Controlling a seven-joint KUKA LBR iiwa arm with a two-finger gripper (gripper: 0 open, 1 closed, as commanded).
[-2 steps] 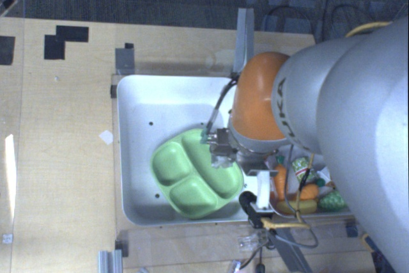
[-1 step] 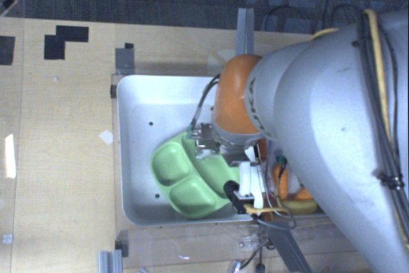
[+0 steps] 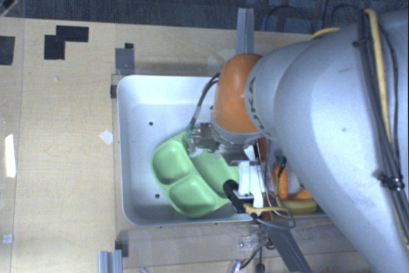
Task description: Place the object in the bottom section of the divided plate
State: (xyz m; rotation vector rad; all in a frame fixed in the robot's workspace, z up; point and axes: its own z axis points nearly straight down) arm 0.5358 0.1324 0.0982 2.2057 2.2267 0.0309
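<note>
A light green divided plate [image 3: 182,177] lies in the left white bin [image 3: 137,137], toward its front right corner. Its sections that show hold nothing. The arm's orange band and wrist hang over the plate's right part and hide it. The gripper [image 3: 206,139] sits at the plate's upper right rim, mostly hidden beneath the wrist. I see nothing held in it.
In the right bin, an orange object [image 3: 282,181] and a yellow object [image 3: 301,206] peek out from under the big grey arm, which covers most of that bin. Bare bin floor lies left of and behind the plate.
</note>
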